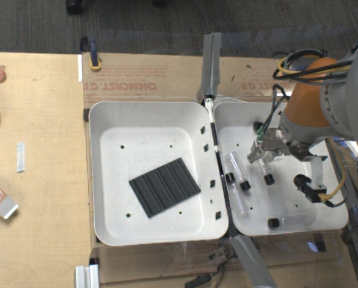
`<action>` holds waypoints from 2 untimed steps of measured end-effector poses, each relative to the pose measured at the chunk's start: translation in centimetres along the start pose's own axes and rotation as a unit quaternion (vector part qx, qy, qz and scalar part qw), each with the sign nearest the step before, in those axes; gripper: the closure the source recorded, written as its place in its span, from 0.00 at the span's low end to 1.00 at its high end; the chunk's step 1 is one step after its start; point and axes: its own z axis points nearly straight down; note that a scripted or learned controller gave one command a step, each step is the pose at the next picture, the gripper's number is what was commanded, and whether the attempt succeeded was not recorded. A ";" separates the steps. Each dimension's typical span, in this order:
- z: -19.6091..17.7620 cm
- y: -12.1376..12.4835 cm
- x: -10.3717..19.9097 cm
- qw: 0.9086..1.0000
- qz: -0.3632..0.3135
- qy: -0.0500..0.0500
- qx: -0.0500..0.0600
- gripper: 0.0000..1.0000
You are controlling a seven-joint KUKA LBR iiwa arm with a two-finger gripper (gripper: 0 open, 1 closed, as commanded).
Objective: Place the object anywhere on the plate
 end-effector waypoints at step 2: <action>-8.8 -3.1 19.4 1.000 -0.025 -0.001 0.000 1.00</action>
